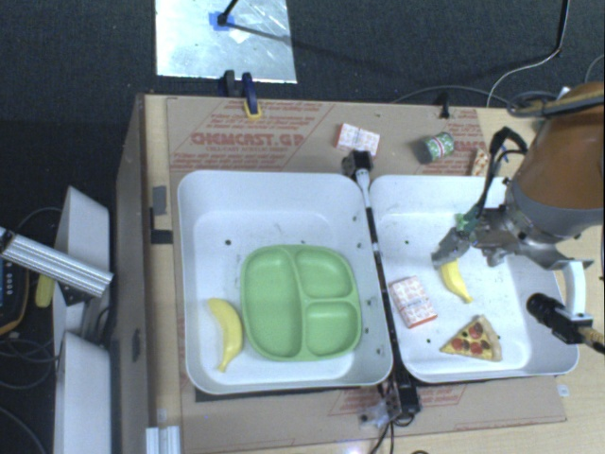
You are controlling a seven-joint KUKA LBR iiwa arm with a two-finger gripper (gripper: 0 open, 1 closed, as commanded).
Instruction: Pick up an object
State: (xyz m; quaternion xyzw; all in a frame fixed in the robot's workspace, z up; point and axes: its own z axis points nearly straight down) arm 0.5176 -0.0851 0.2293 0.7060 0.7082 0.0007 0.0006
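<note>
Flat toy pizza slice point(473, 339) is left alone while the grey gripper point(452, 251), seemingly open and empty, could knock the small yellow banana point(457, 281) away.

Claw point(452, 252) low in right bin point(416, 206), just above small banana point(457, 281), pizza slice point(473, 340) nearby

A metal sheet point(225, 25) lies on the dark floor at the upper left of the frame, blue tape point(219, 19) stuck near its middle. Below it, a blue clamp point(249, 91) grips the top edge of the cardboard point(246, 135) that covers the bench. On that cardboard, upper centre, rests a small card point(357, 138); to its right lies a green can point(438, 147) on its side. A silver bar point(55, 263) slants across the left edge.
</note>
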